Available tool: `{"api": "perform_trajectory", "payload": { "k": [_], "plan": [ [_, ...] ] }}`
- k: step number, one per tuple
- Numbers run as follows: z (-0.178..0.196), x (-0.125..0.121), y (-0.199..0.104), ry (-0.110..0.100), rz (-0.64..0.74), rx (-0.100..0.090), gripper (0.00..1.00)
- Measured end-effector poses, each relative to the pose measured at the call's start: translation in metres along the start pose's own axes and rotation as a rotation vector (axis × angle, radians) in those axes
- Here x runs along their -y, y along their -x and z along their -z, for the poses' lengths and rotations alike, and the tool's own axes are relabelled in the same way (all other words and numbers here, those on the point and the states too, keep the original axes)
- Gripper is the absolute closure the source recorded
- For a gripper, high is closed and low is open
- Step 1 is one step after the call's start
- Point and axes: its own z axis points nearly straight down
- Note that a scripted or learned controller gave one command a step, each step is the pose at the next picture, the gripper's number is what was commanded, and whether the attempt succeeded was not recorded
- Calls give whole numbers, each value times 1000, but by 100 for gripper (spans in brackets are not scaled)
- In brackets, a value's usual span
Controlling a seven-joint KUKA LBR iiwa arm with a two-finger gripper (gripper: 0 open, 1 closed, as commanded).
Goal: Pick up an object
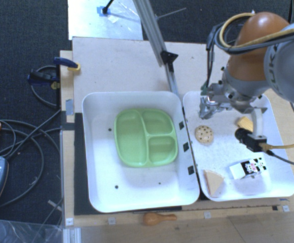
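the gripper (207, 110) hangs low over the far end of the right bin (284, 184) — whether it is open or closed, i cannot tell. just beside it, nearer the camera, lies a cookie (204, 134). further off, a tan wedge (214, 181) and a black-and-white box (248, 168). the left bin (94, 186) holds a green tray (146, 137).

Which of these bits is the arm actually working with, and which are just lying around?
Likely part of the job:
gripper, above the right bin
cookie
sandwich wedge
yellow piece
black-and-white packet
green tray in the left bin

Just lying about:
cables
blue clamp
tan object in front of the bins
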Motion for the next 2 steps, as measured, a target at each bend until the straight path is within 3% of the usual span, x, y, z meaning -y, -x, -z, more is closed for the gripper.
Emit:
{"api": "perform_trajectory", "payload": {
  "k": [2],
  "plan": [
    [11,4,-110,-2,0,0,100]
  ]
}}
